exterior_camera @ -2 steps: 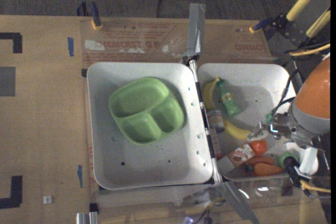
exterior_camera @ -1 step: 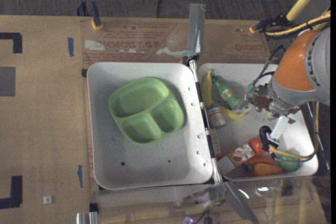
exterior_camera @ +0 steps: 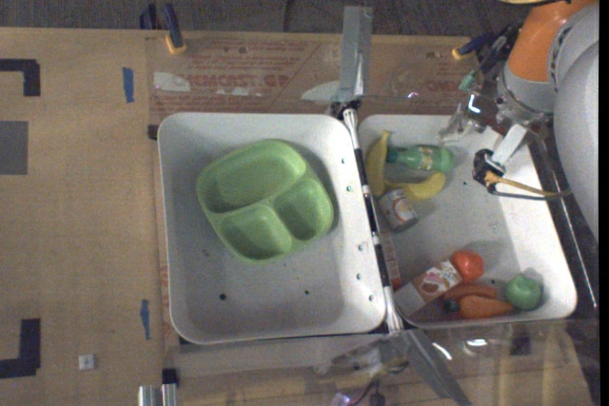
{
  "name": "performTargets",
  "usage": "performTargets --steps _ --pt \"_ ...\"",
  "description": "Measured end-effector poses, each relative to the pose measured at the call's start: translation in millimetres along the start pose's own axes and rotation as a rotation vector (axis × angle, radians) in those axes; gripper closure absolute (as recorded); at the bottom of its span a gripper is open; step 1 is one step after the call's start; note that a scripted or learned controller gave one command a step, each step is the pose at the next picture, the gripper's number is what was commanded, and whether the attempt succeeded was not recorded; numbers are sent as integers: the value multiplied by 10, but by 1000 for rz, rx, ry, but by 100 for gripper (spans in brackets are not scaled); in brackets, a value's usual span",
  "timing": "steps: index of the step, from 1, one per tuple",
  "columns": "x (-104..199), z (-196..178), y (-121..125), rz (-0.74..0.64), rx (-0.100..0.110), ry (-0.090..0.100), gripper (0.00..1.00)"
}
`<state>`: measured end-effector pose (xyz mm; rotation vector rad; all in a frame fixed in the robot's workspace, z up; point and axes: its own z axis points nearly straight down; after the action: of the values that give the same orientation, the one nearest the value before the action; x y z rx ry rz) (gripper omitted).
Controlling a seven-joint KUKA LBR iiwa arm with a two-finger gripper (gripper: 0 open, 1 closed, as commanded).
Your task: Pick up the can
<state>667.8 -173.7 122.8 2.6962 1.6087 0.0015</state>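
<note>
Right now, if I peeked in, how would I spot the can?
Look in the white bin on the right, next to the one holding the green plate. By its left wall, just below the yellow banana, lies the can. It is small, round and silvery, unlike the green bottle nearby.

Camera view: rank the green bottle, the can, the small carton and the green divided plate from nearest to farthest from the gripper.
The gripper hangs over the right bin's far side.
1. green bottle, right bin, just left of it
2. can, right bin, by the divider
3. small carton, right bin, near side
4. green divided plate, left bin
</note>
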Motion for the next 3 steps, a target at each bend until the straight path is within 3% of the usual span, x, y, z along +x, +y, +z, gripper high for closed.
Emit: performTargets --steps 1,2,3 --pt "48 148 -848 339 7 -2 0" --pt "60 47 -850 336 8 -3 100" --pt "-72 78 -903 374 8 -2 100"
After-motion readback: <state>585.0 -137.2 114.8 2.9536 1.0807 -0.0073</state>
